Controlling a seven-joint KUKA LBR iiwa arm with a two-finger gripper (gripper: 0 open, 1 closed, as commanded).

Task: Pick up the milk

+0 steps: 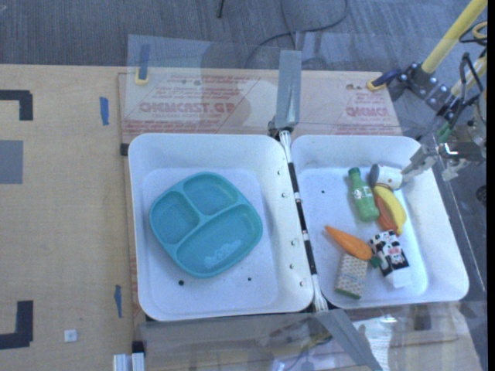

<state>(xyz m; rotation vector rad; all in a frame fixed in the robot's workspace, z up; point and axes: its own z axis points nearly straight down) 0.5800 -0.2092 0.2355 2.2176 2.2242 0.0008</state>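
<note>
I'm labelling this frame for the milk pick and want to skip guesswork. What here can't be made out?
- Gripper, camera view: too small and blurred to tell its finger state.
- Milk: its print is too small to read; only cow patches show.
- Small box beside the carrot: its label is too blurred to identify.
- Arm: cut off by the right edge.

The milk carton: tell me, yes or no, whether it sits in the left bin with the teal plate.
No. The milk carton lies in the right bin, beside the carrot.
</note>
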